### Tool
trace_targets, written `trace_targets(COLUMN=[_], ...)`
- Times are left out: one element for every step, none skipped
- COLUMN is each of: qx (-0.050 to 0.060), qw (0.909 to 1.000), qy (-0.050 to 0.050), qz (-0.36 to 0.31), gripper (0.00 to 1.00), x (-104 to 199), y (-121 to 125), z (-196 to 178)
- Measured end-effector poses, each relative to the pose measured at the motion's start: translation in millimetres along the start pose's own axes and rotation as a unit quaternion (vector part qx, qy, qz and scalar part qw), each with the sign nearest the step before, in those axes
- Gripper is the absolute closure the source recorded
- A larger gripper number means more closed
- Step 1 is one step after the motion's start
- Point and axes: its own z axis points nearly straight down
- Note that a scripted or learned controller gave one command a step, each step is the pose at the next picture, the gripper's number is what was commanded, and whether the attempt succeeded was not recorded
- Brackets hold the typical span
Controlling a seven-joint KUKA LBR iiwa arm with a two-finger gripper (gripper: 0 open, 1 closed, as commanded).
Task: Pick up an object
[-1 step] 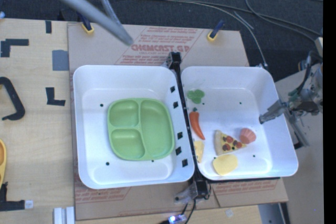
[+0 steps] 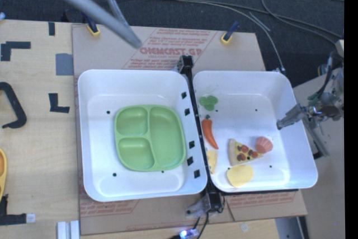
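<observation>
Two white bins sit side by side on the bench (image 2: 33, 120), clipped together along their shared wall, likely so neither slides under contact. Left bin (image 2: 95, 87) holds a green divided tray (image 2: 150, 137), lying flat. Right bin (image 2: 279, 89) holds the loose toy food: green leafy piece (image 2: 208, 102) near the divider, carrot (image 2: 209, 132) just below it, pizza slice (image 2: 241, 151) with a reddish piece (image 2: 264, 145) touching its right end, a yellow round piece (image 2: 239, 176) toward the near wall, a pale yellow piece (image 2: 212, 160) against the divider.

Gripper (image 2: 284, 120) at right bin's right rim, too small and blurred to tell its state; nothing seen between its tips. Reddish piece lies nearest, left and slightly nearer the camera; others farther left. No pick made yet, by the look.
</observation>
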Motion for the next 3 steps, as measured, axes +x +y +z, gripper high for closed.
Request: trace_targets(qx=[0.002, 0.002, 0.000], qw=[1.0000, 1.0000, 1.0000], qy=[0.001, 0.001, 0.000], qz=[0.000, 0.000, 0.001], gripper=[0.00, 0.00, 0.00], x=[-0.3, 3.0, 3.8], y=[-4.0, -11.2, -11.0], z=[63.6, 109.5, 161.5])
